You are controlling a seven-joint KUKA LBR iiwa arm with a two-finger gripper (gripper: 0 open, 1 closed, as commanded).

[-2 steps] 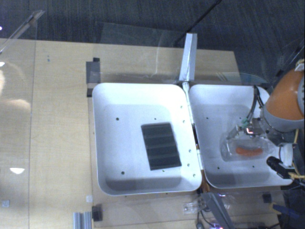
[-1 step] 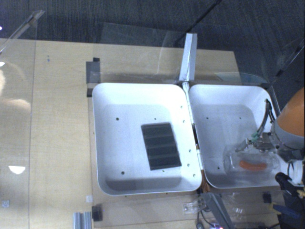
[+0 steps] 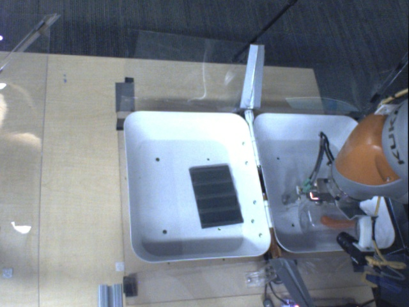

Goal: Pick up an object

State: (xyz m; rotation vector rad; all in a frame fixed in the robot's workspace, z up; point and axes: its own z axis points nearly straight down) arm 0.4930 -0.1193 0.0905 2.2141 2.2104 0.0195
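Pale wooden bench [image 3: 70, 190] bearing two shallow white bins. Left bin [image 3: 147, 171]: dark ribbed rectangular slab [image 3: 216, 196], long axis toward the bench's near edge. Right bin [image 3: 281, 171]: tool [image 3: 313, 196], well apart from the slab; its state cannot be told.

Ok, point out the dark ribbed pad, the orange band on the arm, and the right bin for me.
dark ribbed pad [image 3: 216, 196], camera view, middle of its top face.
orange band [image 3: 363, 151], camera view, its rounded upper surface.
right bin [image 3: 281, 142], camera view, bare floor near the far left corner.
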